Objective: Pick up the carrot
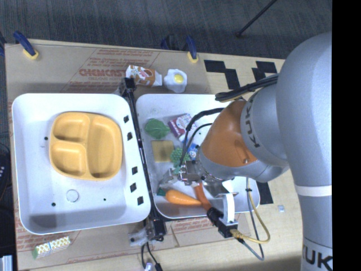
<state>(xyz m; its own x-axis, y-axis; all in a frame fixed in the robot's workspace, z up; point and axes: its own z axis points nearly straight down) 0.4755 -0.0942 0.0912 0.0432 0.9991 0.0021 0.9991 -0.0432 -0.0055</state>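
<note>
Where the arm [237,140] overhangs, the carrot [181,197] shows — right bin [148,103] half hidden.

the carrot [181,197] (orange, tapered) lies flat near the front edge of the right bin [148,151], pointing left.

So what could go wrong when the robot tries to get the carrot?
The carrot lies low in the right bin, close to its near wall, so the hand might bump the wall or only clip the carrot's end. A second orange piece lies right beside it, under the arm, so the hand could pinch that instead. The green toy and yellow block are close by and could get knocked.
</note>
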